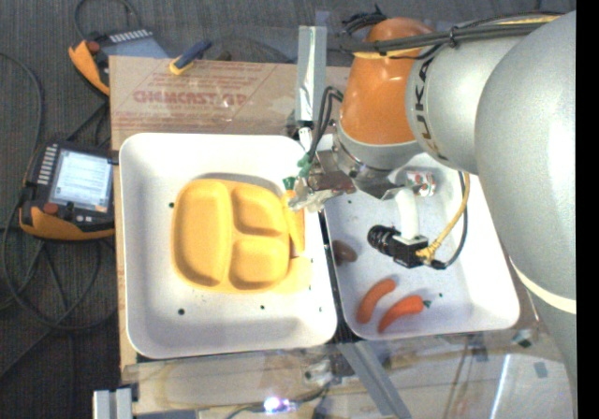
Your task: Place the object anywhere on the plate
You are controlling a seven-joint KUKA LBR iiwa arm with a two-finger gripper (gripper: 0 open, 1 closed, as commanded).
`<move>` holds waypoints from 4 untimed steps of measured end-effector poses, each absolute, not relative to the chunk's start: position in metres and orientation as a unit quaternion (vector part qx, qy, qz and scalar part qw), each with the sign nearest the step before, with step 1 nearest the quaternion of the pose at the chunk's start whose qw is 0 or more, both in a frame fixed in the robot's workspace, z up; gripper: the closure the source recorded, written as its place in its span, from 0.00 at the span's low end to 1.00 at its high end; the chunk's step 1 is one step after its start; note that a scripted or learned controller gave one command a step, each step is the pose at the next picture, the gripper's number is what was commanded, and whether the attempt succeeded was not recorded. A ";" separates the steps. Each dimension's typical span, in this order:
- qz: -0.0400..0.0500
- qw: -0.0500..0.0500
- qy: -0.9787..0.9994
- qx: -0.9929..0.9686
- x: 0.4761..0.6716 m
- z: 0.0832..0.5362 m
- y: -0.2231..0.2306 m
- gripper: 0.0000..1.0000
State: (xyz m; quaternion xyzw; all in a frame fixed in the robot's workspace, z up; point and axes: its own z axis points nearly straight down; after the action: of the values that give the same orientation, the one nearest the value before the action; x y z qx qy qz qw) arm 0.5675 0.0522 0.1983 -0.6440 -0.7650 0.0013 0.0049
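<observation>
Over the seam between the two white bins, the hand (301,191) hangs at the yellow plate's right edge, under the orange band (379,99) of the arm. Its fingers are small and cluttered with wiring, so I cannot tell whether they are spread or pressed together, nor whether anything sits between them. Left of the hand, the yellow plate (234,232) lies in the left bin (150,314), its compartments bare. Below and right of the hand, in the right bin (487,314), lie a brown lump (344,252), an orange sausage-shaped piece (375,296) and a carrot-like piece (404,310). The big grey arm (524,127) hides much of that bin's far side.
</observation>
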 end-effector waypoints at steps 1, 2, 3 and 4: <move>0.001 0.005 -0.765 -0.644 0.568 0.198 0.052 0.00; 0.002 0.006 -0.766 -0.643 0.568 0.206 0.053 1.00; 0.002 0.006 -0.765 -0.643 0.568 0.206 0.053 0.00; 0.002 0.008 -0.766 -0.643 0.568 0.214 0.054 1.00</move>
State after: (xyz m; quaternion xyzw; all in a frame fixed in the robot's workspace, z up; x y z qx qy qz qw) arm 0.5680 0.0539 0.2142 -0.6428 -0.7660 0.0018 0.0078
